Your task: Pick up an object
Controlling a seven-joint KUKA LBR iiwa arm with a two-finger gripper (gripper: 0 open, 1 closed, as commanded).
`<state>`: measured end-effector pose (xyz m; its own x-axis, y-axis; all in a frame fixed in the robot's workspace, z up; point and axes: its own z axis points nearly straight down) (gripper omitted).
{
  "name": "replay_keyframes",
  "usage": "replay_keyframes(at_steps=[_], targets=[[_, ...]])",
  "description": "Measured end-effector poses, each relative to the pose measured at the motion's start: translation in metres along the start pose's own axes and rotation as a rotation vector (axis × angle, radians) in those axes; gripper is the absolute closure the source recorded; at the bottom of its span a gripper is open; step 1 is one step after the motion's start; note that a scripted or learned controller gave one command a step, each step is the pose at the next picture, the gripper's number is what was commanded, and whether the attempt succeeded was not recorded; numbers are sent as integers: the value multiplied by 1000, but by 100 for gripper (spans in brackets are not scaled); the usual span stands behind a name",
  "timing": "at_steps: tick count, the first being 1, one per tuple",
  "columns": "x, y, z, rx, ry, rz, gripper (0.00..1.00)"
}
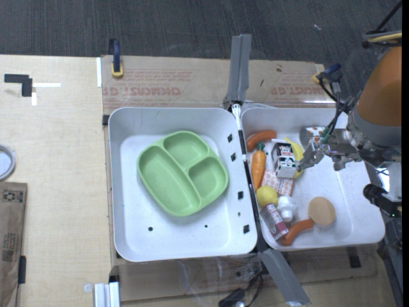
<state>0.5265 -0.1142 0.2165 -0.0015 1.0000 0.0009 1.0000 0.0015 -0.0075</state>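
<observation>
The right bin [358,190] holds a jumble of items. A carrot [257,165] stands along its left wall, with a sausage [261,137] above it. Beside them are a small black-and-white box [283,153], a patterned packet [278,183], a lemon [266,196], a small bottle [275,217], a second sausage [296,231] and a tan roll [321,211]. My gripper [305,160] hangs low over the bin's middle, its tip just right of the small box. Nothing visibly sits in it.
The left bin [128,222] carries a green divided plate [183,172]. A grey divider post [239,69] rises between the bins at the back. The arm's orange band [383,94] and cables stand over the right bin's far right corner.
</observation>
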Motion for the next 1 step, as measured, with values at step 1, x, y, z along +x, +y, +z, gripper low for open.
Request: replay_keyframes(at_steps=[1], targets=[[-22,70,69,-2,0,238,0]])
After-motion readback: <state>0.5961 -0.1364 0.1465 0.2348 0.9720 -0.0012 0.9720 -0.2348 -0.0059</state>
